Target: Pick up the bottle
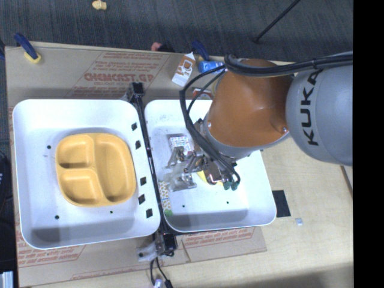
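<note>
Bins sit side by side on the wooden table [312, 233]. The shallow white bin on the left [30, 161] holds a yellow plastic plate with three parts [95, 168]. The shallow white bin on the right [252, 206] holds the see-through plastic bottle with a paper label [178, 164]. The bottle lies flat near the left wall of that bin, just by the black bar between the bins.

The big grey and orange arm [258, 110] hangs over the right bin. Its claw [201, 168] is down low, right beside the bottle and maybe touching it. I cannot tell if the claw is spread wide or squeezed together, because the arm covers much of it.

The bottle looks like it lies long-ways up and down the picture, leaning a little. Which end is the cap is too blurry to say.

What could go wrong? The bottle is smooth and round, so it could roll or slip out when squeezed. It is also close to the wall, so one side of the claw might bump the wall and miss. The clear plastic could squash and pop away too.
</note>
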